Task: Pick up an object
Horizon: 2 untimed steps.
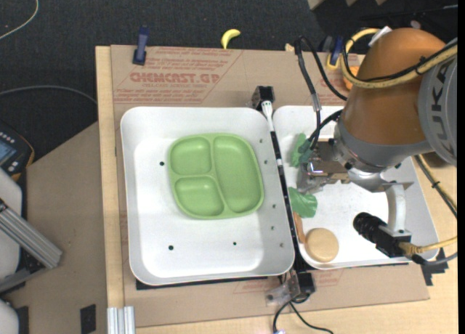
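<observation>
- Two shallow white bins are set side by side: the left white bin (145,202) and the right white bin (363,249).
- One pale green plastic plate (216,176) with three compartments lies in the left bin, roughly in the middle.
- In the right bin, one round tan object (321,244) sits near the front left corner.
- Two soft green pieces are seen there, one (300,150) above and one (304,203) below the metal gripper (315,168).
- The gripper is placed low between them; whether it is open or closed cannot be told.
</observation>
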Tool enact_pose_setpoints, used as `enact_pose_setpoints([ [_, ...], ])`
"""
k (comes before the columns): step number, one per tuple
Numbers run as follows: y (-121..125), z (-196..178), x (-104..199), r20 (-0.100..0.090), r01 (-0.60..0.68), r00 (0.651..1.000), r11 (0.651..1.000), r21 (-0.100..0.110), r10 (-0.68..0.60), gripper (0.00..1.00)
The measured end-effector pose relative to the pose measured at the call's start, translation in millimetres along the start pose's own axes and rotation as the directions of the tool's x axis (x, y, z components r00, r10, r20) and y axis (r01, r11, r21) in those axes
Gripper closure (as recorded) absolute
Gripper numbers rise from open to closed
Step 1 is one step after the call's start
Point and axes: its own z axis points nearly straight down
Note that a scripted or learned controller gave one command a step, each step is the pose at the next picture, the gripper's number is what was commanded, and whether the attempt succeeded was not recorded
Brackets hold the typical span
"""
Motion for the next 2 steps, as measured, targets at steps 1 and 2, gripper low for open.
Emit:
enact_pose_setpoints([
  [1,2,-2,90,-0.001,0.006,1.000,1.000,-0.016,-0.006,1.00],
  [2,1,-136,115,-0.005,0.003,1.000,0.999,-0.032,-0.003,1.00],
])
